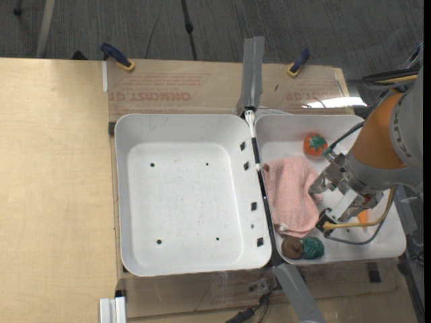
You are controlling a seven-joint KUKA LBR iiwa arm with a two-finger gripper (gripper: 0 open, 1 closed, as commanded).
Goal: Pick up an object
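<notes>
**In the right bin, the gripper low beside the pink cloth**

At the right of the frame we see the arm (387,136) reaching in over the right bin (296,128), its orange band above the wrist and the gripper (322,200) low in the middle of that bin. The gripper sits right at the right edge of a crumpled pink cloth (291,194), which lies against the bin's left wall. Whether the fingers are apart or together we cannot tell: the wrist body and cables cover them from this slant, and nothing shows between them, so we would not call anything held.

Other candidates lie near. An orange-red ball-like toy (314,143) rests toward the upper part of the bin, apart from the gripper. At the lower edge, just below the cloth, a brown round object (291,247) and a green one (313,248) sit touching each other. A small orange piece (364,215) peeks out just right of the wrist; what it is we cannot say. The left bin (124,180) occupies the centre of the frame.

We judge the step in hand to be the approach or the grasp itself, with the cloth the likeliest target, since it is the nearest thing. The next move calls for the fingers to close on a fold of cloth and then lift straight up. Soft fabric may slip out, or only a thin edge may be pinched.
</notes>
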